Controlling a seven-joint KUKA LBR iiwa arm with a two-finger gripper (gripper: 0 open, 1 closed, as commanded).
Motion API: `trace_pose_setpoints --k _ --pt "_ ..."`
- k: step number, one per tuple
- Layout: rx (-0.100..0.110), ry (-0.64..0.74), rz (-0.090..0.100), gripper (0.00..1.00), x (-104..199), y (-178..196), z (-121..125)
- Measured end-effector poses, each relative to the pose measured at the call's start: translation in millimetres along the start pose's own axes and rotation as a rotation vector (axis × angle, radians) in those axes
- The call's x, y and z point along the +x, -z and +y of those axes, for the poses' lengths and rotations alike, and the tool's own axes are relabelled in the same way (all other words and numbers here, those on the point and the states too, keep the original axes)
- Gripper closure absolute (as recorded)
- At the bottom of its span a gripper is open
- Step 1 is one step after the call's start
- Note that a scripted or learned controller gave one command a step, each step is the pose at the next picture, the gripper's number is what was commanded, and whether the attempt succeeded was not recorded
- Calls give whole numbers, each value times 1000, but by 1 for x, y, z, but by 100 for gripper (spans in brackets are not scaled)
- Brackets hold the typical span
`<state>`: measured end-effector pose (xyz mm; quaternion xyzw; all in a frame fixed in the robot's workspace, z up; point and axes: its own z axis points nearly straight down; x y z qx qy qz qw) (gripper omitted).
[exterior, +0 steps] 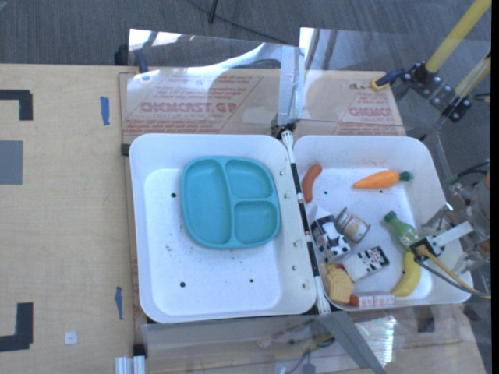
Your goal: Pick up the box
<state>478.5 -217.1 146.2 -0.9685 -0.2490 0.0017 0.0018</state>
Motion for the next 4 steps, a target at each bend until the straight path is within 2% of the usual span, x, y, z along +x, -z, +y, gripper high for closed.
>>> trace_pose_setpoints --k 1,2,3,4 --pt "5 -20 31 0 10 -44 4" --pt "-3 -58 1 0 7 255 10" --pt "-3 -54 -2 100 8 265 9" --pt "0 -301 0 100 1 58 7"
